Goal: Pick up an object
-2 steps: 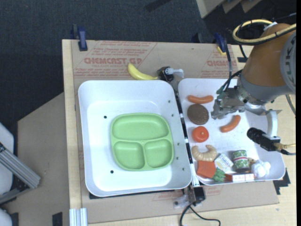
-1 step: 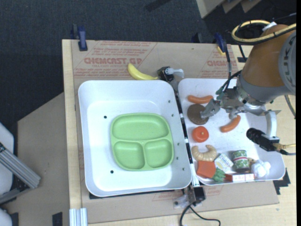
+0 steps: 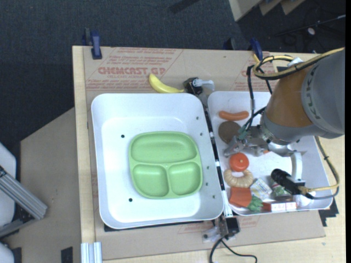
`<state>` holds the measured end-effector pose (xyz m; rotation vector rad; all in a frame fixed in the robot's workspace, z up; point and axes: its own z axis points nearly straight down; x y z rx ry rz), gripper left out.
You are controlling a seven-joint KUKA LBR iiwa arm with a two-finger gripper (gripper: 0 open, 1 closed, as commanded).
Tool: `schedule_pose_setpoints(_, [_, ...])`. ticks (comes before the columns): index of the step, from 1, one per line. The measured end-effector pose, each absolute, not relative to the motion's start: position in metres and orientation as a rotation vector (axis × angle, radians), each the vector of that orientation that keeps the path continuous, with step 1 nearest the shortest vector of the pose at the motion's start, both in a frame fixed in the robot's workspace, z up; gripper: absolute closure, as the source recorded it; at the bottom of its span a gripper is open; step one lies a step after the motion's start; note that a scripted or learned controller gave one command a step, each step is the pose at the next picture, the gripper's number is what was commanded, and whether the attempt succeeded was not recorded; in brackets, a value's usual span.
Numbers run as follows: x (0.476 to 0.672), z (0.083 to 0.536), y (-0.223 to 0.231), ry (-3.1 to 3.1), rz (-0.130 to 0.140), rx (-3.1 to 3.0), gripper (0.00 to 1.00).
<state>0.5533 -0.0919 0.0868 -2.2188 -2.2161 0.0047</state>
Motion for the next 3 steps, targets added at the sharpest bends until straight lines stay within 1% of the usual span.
schedule_pose_setpoints(1, [0.518, 0.084, -0.098, -2.216, 0.002, -2.221, 0.0])
schedule_pose_setpoints(2, [0.521, 0.097, -0.098, -2.223, -0.006, -2.225, 1.0])
schedule_pose_setpoints(3, [0.549, 0.188, -0.03, -2.228, -0.005, -2.22, 1.0])
